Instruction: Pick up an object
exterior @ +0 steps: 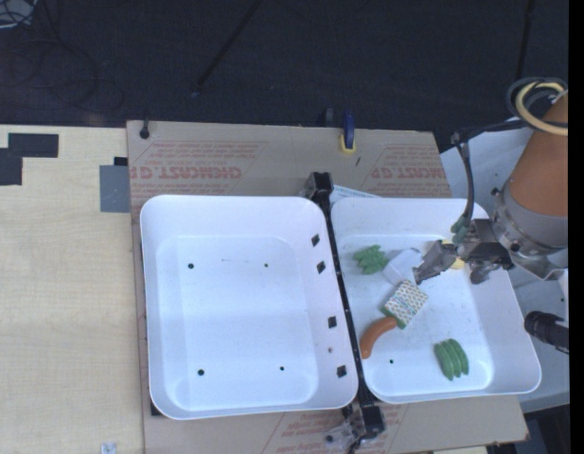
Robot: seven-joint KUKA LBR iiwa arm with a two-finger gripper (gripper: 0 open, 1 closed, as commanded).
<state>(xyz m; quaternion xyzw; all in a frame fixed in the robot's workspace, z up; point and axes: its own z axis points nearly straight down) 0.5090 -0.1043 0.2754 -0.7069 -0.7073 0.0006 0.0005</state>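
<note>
Cardboard sheeting is laid under two white bins. Over the right bin [504, 367] the gripper [435, 265] is seen spread open, grasping nothing. A patterned sponge [406, 303] lies at its seven o'clock, an orange carrot [375, 335] beyond; green items [452, 358] lie at five and nine o'clock [371, 258].

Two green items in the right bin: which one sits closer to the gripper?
The leafy green piece by the divider, level with the gripper. The ridged green one lies near the bin's front edge.

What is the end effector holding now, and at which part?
Nothing visibly: the end effector hangs above the patterned block, with no object between its fingers.
</note>
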